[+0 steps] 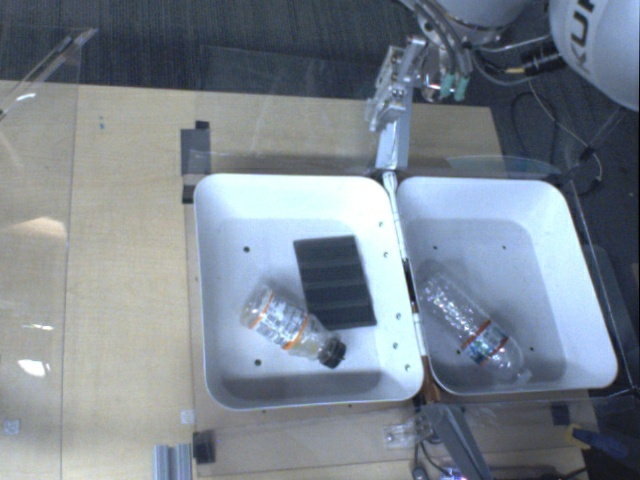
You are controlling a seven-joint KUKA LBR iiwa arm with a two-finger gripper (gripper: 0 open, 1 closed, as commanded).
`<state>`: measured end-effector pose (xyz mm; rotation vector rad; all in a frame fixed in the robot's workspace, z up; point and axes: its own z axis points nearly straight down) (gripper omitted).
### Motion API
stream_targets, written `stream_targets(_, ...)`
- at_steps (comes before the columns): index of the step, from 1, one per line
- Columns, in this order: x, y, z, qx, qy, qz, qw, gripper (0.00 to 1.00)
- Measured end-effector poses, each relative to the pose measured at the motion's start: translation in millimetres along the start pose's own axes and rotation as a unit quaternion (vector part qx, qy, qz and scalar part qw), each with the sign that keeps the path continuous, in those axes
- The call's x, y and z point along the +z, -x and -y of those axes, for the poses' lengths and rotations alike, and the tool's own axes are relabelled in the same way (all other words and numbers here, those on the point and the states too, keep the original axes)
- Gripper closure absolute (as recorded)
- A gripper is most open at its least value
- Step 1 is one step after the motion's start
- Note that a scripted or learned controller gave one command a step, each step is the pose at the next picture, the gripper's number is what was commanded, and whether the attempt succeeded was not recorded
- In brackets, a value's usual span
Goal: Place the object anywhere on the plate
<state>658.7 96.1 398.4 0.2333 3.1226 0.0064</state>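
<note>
Grey arm w/ orange band at top right, gripper (392, 103) pointing down-left

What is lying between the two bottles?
In the camera view, the bins' adjoining rims separate the left bottle from the right bottle; the dark plate's corner lies nearby.

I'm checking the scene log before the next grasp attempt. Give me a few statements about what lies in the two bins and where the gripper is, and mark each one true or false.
1. A clear plastic bottle lies on its side in the left bin. True.
2. The dark ribbed plate sits in the right bin. False: it lies in the left bin, next to that bottle.
3. The right bin holds a second clear bottle. True.
4. The gripper is down inside the left bin. False: it hangs beyond the far edge of the bins, near the divide between them.
5. The bottle in the left bin rests on top of the plate. False: it lies beside the plate's lower left edge.
</note>
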Motion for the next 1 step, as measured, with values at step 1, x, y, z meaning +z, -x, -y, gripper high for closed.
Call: stream_targets(1,15.2,-1.6,67.5,-0.011,-0.001,-0.001,0.9999,1.00)
